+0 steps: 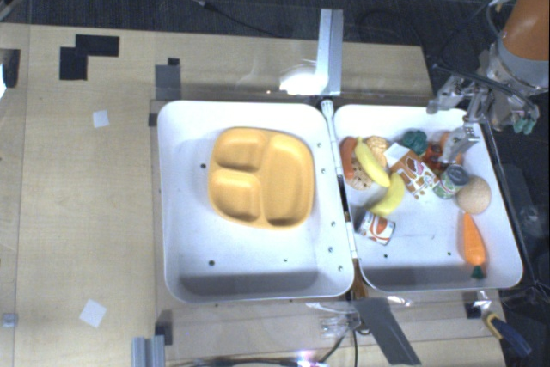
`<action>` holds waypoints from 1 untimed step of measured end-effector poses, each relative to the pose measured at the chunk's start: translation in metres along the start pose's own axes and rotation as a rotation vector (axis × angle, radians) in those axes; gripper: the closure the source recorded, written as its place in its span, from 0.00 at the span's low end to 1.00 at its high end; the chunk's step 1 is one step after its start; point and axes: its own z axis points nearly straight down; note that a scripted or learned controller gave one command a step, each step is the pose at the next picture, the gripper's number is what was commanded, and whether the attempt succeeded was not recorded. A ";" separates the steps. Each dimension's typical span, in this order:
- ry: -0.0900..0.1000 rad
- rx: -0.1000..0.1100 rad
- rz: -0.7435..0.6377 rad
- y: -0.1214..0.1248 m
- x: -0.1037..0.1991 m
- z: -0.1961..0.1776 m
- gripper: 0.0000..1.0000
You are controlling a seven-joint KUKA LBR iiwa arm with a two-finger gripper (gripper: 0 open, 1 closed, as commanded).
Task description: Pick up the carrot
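Note:
The carrot (472,241) is orange with a small green stub at its near end. It lies lengthwise in the right bin (430,264), close to the right wall near the front corner. My gripper (454,121) hangs over the bin's back right corner, well behind the carrot and apart from it. Its fingers are spread open with nothing between them.
Behind the carrot sit a beige round item (473,197), a small can (450,182), a banana (381,176), a red-and-white carton (415,177) and a small packet (375,227). The left bin (249,266) holds a yellow divided tray (260,177).

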 end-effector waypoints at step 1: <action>0.008 0.001 0.422 -0.050 0.033 0.124 0.00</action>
